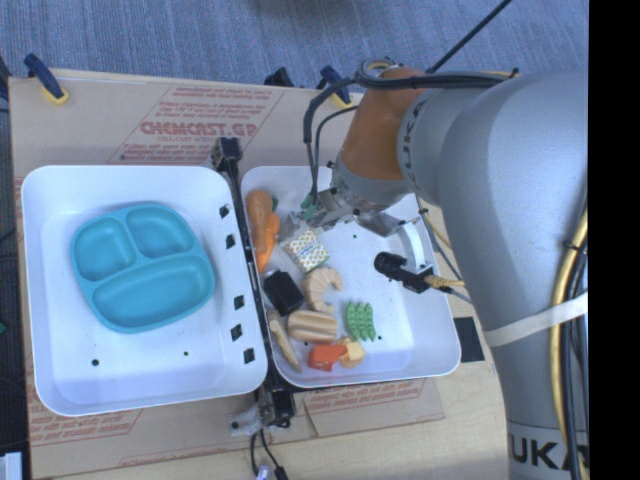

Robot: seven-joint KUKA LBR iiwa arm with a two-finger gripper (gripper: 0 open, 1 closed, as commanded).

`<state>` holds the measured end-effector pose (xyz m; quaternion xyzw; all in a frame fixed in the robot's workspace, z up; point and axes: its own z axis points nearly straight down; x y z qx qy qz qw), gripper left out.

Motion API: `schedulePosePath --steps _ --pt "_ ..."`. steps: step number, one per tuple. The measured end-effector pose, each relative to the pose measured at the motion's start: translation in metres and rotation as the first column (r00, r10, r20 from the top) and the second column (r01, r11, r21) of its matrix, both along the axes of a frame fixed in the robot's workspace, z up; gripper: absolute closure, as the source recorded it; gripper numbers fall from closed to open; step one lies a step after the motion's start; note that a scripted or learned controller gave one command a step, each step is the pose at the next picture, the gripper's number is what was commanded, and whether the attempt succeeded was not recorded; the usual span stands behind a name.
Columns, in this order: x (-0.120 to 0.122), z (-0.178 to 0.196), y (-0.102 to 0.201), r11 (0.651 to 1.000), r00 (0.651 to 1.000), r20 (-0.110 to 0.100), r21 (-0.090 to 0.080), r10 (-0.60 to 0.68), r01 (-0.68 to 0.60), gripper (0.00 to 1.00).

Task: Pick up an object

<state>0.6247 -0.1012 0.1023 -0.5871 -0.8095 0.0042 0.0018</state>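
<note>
End effector (318, 208) near right bin's (432, 340) back edge

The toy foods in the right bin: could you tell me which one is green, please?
The ridged green piece near the middle of the right bin; the carrot is orange, the croissant tan.

both bins (60, 368): smooth white plastic, slight sheen. divided tray (140, 268): matt blue plastic. table (120, 108) covered in printed brown cardboard. arm (500, 168): smooth grey shell, satin; orange band (375, 138) glossy.
</note>
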Motion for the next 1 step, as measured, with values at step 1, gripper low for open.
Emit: schedulePosePath --steps 1 --pt "-0.0347 0.1004 0.0476 0.999 0.999 0.007 0.005 0.043 -0.043 1.00"
